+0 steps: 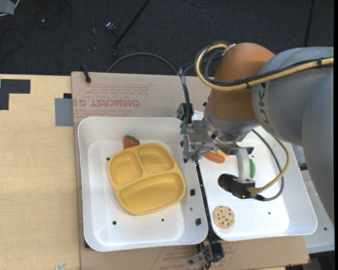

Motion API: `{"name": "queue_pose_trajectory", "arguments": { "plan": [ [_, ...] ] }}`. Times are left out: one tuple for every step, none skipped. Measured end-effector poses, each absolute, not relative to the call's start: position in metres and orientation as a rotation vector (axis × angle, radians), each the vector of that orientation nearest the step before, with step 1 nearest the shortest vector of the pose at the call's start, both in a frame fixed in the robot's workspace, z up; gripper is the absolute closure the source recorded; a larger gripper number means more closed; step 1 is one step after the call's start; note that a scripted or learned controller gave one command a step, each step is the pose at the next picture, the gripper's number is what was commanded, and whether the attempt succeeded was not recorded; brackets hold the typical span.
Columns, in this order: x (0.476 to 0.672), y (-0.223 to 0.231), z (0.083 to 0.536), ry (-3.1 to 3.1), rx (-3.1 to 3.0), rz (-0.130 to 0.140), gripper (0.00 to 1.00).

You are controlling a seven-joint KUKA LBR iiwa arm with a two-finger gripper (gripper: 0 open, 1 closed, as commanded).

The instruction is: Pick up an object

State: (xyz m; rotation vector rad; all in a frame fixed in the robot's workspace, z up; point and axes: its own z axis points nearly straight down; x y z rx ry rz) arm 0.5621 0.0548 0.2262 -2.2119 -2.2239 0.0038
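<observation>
Pale wooden bench (28, 167) fills the left of my feed, with dark floor (73, 27) across the top. A printed cardboard sheet (112, 97) lies under two shallow white plastic bins, the left bin (101, 235) and the right bin (287, 218).

The gripper (190, 151) hangs at frame centre, over the rims where the bins meet. From this angle I cannot tell whether it is open or closed, and I see nothing held in it.

My likeliest target is the small orange tapered toy piece (216, 157) in the right bin's upper left corner. It lies just beside the gripper, to its right, with its long axis roughly left to right.

A round speckled cookie (223, 217) sits lower in that bin. The yellow three-compartment plastic plate (146, 179) occupies the left bin.
</observation>
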Motion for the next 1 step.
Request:
{"name": "queue_pose_trajectory", "arguments": {
  "plan": [
    [0.5524,0.1096,0.2362,-2.226,-2.213,0.002,1.00]
  ]
}}
